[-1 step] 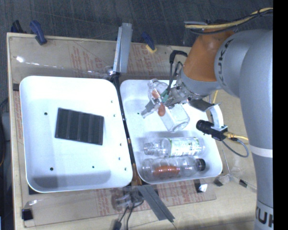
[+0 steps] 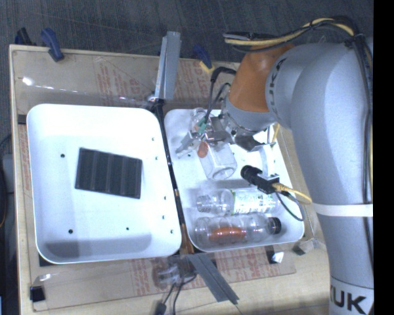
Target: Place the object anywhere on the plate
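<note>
A dark grey ribbed rectangular plate (image 2: pixel 109 173) lies flat in the left white bin (image 2: pixel 46 130). My gripper (image 2: pixel 200 134) is down in the far end of the right bin (image 2: pixel 177 126), just above a clear plastic cup (image 2: pixel 218 163) lying on its side with a small orange-red piece (image 2: pixel 202 149) at its near rim. Two clear bottles lie closer to the front: one with a white-green label (image 2: pixel 240 202) and one with an orange-brown insert (image 2: pixel 233 229). Whether anything is held is hidden by the wrist.
The grey arm with its orange band (image 2: pixel 256 84) covers the right side of the right bin. A black connector with a yellow cable (image 2: pixel 259 179) hangs over the bin's middle. A metal divider bracket (image 2: pixel 167 64) stands between the bins at the back.
</note>
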`<state>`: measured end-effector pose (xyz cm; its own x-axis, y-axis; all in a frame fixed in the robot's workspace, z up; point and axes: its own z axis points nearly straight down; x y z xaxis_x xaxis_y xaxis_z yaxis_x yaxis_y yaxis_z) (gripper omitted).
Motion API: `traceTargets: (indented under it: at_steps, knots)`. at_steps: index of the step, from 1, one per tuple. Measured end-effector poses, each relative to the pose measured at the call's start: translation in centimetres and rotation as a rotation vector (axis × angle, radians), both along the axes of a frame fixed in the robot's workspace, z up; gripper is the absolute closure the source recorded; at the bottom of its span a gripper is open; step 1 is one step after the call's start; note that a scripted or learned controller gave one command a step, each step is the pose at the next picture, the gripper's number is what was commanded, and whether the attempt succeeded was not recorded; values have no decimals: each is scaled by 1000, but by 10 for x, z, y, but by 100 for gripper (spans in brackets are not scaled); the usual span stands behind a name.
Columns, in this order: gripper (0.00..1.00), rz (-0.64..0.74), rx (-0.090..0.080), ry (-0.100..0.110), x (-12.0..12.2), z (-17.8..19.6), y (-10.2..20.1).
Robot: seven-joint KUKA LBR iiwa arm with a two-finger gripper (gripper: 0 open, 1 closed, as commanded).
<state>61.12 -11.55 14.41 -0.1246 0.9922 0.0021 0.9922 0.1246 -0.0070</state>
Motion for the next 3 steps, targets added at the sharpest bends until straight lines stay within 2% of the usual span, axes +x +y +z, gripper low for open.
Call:
traceTargets:
  at_steps: [1, 2, 3]
  knots:
    - [100, 108, -1, -5, 5, 99, 61]
    - [100, 122, -1, 0, 0, 46, 130]
    - [100, 143, -1, -2, 8, 69, 185]
